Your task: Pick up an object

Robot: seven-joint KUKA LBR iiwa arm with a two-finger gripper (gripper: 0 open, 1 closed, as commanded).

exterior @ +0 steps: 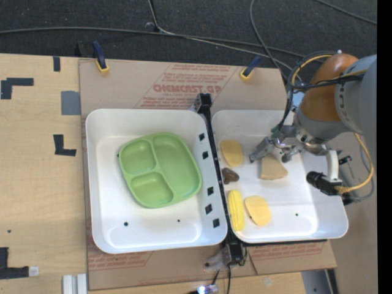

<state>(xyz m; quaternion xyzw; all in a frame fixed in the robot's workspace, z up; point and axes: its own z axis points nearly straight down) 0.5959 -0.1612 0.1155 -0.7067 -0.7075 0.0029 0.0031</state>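
Note:
The right bin (318, 222) holds several food toys: a pale yellow piece (231, 152), a small brown piece (229, 176), an ear of corn (235, 209), a yellow oval piece (258, 211) and a tan wedge (273, 170). My gripper (271, 152) hovers over the right bin's middle, just above the tan wedge. Its fingers (260, 152) are spread open with nothing between them. The left bin (104, 225) holds a green divided plate (159, 169).
A black divider (210, 164) with clips runs between the two bins. Cables (343, 185) hang by the arm at the right bin's right rim. Blue and yellow clamps (100, 59) hold the cardboard sheet at the back.

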